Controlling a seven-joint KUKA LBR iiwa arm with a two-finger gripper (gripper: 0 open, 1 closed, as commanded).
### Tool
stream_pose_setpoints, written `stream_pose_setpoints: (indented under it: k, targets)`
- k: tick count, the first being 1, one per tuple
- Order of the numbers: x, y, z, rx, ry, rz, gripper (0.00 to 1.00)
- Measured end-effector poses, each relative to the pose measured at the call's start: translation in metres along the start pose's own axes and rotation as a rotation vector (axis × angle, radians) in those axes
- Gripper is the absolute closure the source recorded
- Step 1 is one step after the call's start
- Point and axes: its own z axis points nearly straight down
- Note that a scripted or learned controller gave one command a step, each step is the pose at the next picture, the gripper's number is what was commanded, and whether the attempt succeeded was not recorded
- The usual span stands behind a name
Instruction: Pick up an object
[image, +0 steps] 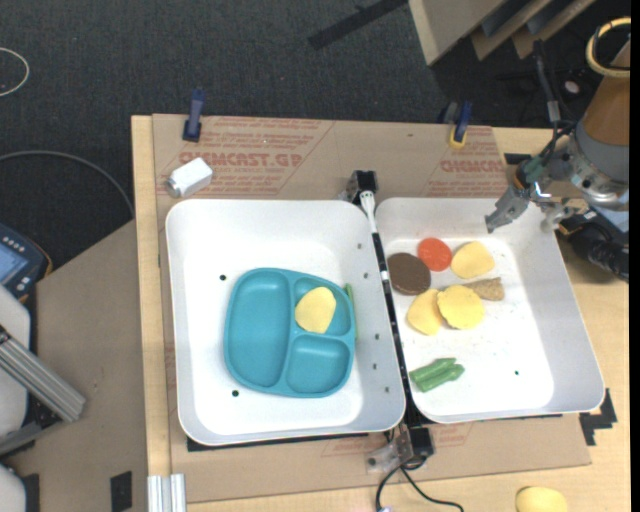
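Green bean pod (436, 374) lies left-right, slightly tilted; claw (505, 213) state unclear.

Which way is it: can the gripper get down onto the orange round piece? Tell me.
Probably yes. The gripper hangs above the right bin, near the orange round piece, which lies uncovered though beside the brown disc.
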Motion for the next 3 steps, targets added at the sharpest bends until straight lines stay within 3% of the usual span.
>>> stream_pose_setpoints:
  k: [1, 2, 3]
  targets:
    - [0.083, -0.024, -0.110, -0.013, 0.000, -0.009, 0.00]
    - [0.078, -0.024, -0.113, -0.006, -0.002, -0.002, 1.00]
    - [0.143, -0.066, -0.250, -0.018, 0.001, -0.008, 1.00]
